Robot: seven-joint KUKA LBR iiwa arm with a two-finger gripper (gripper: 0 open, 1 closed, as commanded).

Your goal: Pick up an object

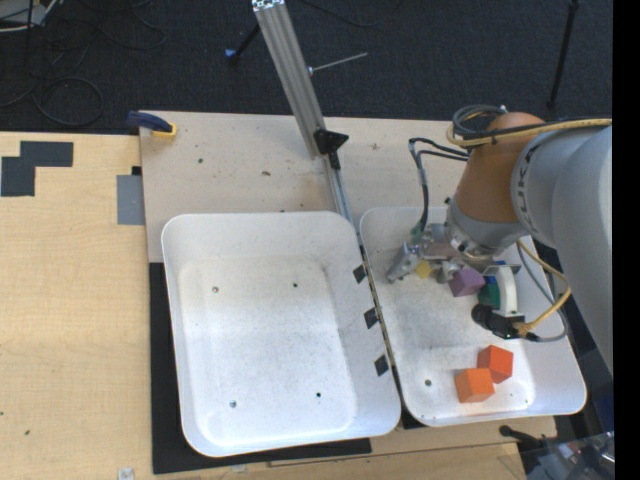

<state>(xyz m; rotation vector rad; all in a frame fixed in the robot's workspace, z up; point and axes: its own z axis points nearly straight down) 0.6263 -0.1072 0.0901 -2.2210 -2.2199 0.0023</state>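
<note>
My gripper [408,261] hangs low over the far left part of the right bin [430,318], near the divider between the bins. A small yellow object [425,269] lies right beside it, partly hidden by the wrist. Just to the right sits a purple block [465,282], then a green piece [491,293] and a white object [508,290]. Two orange blocks [495,361] [473,385] rest near the bin's front right corner.
The left bin [200,268] stands beside the right one, with black clips [368,316] along the shared rim. A slanted aluminium post [295,73] rises behind the bins. The arm's bulk [550,188] and cables cover the right bin's far right side.
</note>
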